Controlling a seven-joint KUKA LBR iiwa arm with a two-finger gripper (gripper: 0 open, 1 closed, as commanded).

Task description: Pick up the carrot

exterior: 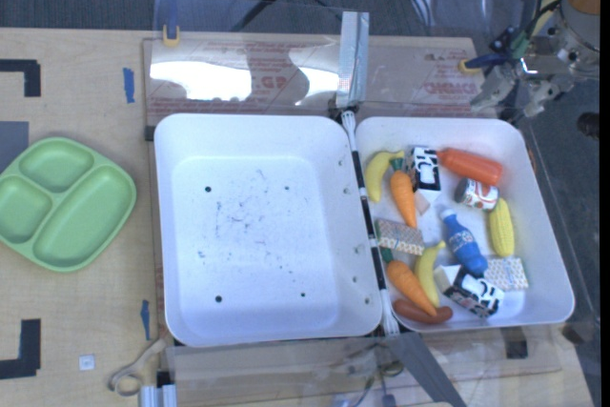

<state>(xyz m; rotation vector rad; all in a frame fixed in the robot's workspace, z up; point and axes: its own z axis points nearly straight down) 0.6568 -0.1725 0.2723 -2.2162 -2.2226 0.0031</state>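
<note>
The gripper sits at the upper right of the frame, above the right bin; whether it is open cannot be told. The left bin fills the centre. One carrot lies upper left in the right bin, a second carrot lower down.

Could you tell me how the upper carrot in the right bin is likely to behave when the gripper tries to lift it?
The carrot looks like smooth, rigid toy plastic, so probably stiff and light. Its taper may let it slip or pivot. Touching the banana, it may nudge that.
</note>
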